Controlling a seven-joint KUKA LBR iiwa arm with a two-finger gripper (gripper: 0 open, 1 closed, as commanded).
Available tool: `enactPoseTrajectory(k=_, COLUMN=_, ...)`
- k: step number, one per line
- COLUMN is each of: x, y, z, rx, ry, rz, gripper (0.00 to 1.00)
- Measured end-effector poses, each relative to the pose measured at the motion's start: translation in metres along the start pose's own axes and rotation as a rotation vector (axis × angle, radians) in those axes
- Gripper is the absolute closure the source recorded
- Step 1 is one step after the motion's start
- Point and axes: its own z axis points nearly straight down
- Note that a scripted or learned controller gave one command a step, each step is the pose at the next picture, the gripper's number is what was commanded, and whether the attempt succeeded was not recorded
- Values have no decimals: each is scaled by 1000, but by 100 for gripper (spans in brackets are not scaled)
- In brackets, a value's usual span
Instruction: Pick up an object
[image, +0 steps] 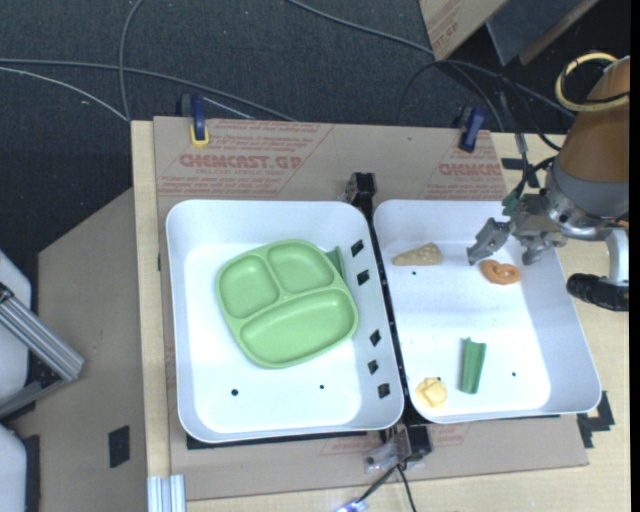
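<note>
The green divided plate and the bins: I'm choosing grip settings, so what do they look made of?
The green divided plate looks like moulded plastic with a matte finish: even pale green, soft rounded compartment ridges, no sharp glare. The left bin and right bin look like thin formed white plastic, smooth and slightly glossy, with rounded corners and curled rims. That is a judgement from look alone.

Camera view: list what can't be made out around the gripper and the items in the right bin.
- Gripper: its fingers are small and blurred above the orange piece; contact with it can't be judged.
- Arm: cut off by the right edge of the camera view.
- Yellow item: too small to identify, sitting at the right bin's near rim.
- Tan wedge: its kind is unclear at this size.
</note>
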Motion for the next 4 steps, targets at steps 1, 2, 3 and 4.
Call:
enactPoseTrajectory(k=1, x=0, y=3, z=-8, rx=-15, ry=-3, rz=-3, gripper=0)
enactPoseTrajectory(k=2, x=3, y=-5, z=39, rx=-10, ry=-1, rz=-3, gripper=0)
enactPoseTrajectory(k=3, x=8, y=0, z=83, rx=-10, ry=-1, rz=-5, gripper=0)
enactPoseTrajectory(k=4, x=8, y=0, z=108, rx=-12, ry=-1, rz=-3, gripper=0)
